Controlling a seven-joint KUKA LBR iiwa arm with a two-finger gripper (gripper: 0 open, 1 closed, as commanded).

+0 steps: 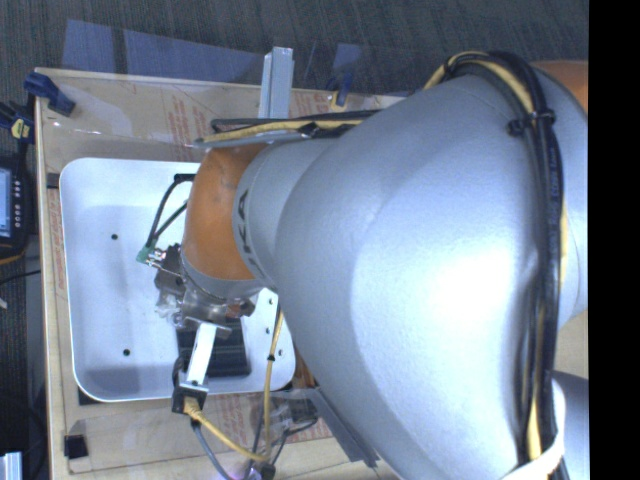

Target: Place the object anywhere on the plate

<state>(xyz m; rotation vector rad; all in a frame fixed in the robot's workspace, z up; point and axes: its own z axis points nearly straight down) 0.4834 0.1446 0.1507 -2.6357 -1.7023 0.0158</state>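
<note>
Overhead, white bin (100,228) is being blocked by grey arm (400,268).
Gripper (182,308) is being held over bin; open/shut can't be told.

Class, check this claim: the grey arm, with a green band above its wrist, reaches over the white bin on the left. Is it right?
No. The band above the wrist is orange, not green, as the camera view shows. Otherwise right: the grey arm reaches over the white bin on the left.
</note>
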